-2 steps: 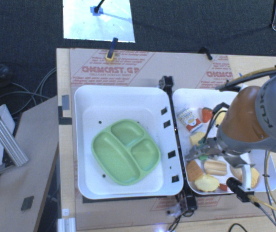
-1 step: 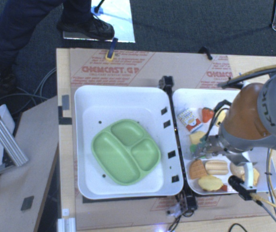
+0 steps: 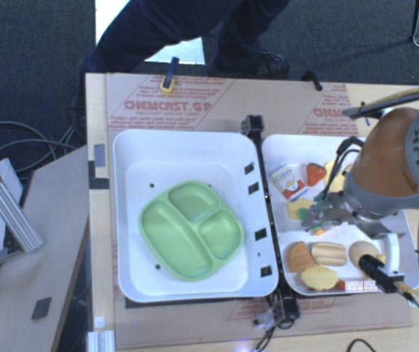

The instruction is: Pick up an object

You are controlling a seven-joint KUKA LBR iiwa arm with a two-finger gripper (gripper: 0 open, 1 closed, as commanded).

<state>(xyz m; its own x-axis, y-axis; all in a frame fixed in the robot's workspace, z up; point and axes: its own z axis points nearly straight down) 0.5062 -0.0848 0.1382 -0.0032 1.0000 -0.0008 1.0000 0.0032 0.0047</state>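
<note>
The gripper (image 3: 318,218) is dipping into the right bin (image 3: 414,273) beside a yellow block (image 3: 298,210), seemingly picking; finger state I cannot tell.

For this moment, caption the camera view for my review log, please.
KUKA arm's gripper lowered among toy foods in right bin; green divided plate sits in left bin.

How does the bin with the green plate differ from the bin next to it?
The left bin carries one large thing, a green divided plate; the right bin carries many small food-like pieces, such as a bun and a red piece. The gripper is down in the right bin, away from the left one. Both are shallow and white.
</note>
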